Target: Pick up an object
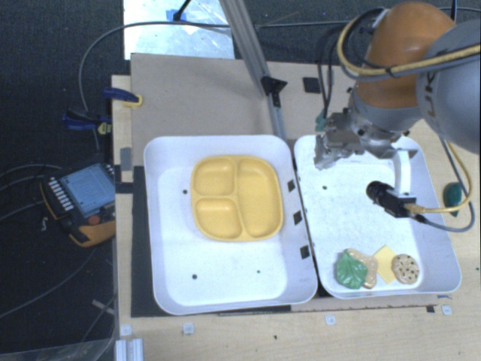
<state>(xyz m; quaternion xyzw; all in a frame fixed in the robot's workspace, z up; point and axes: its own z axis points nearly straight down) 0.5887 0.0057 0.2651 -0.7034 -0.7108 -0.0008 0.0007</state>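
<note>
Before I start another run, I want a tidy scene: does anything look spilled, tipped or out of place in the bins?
Nothing stands out. The yellow divided plate lies flat in the left bin. The small food pieces sit clustered in the right bin's near corner. The hand hangs over that bin's far end.

Dark carpeted floor (45, 43) all around, tan bench board (195, 96) in the middle, bright reflective sheet (176, 21) far left, loose cables (22, 201) at left
</note>
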